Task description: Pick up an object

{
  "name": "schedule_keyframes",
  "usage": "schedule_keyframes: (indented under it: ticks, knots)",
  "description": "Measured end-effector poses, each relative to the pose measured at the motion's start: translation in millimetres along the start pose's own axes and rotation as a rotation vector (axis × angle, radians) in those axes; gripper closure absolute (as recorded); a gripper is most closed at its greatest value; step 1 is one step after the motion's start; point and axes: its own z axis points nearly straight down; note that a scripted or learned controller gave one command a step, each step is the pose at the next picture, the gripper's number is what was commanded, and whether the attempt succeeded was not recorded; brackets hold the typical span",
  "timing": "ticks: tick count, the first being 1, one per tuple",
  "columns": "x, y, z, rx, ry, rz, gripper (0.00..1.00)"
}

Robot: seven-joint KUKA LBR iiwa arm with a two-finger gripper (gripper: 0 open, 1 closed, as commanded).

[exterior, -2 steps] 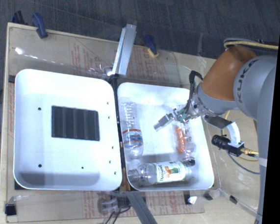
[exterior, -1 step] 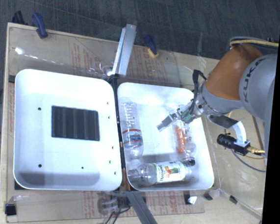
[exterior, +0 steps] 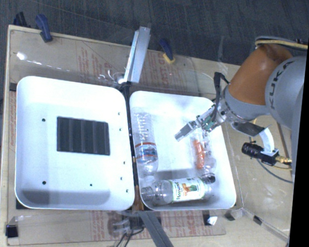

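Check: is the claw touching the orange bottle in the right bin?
Cannot tell. In the camera view the claw sits just above the orange bottle and their outlines nearly meet, but the slanted look-down shows neither a plain gap nor contact.

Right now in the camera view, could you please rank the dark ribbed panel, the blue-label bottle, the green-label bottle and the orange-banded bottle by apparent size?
1. Dark ribbed panel, clearly largest.
2. and 3. Blue-label bottle and green-label bottle: these look alike, so I would not rank them.
4. Orange-banded bottle, smallest, though the pincer hangs by its upper end.
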Motion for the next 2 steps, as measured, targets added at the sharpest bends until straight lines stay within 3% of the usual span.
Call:
schedule_keyframes:
  ticks: [1, 2]
  knots:
    - [-7, 14, -21, 0.000, 0.000, -0.091, 0.00]
    - [-32, 62, 86, -0.003, -0.004, -0.341, 0.00]
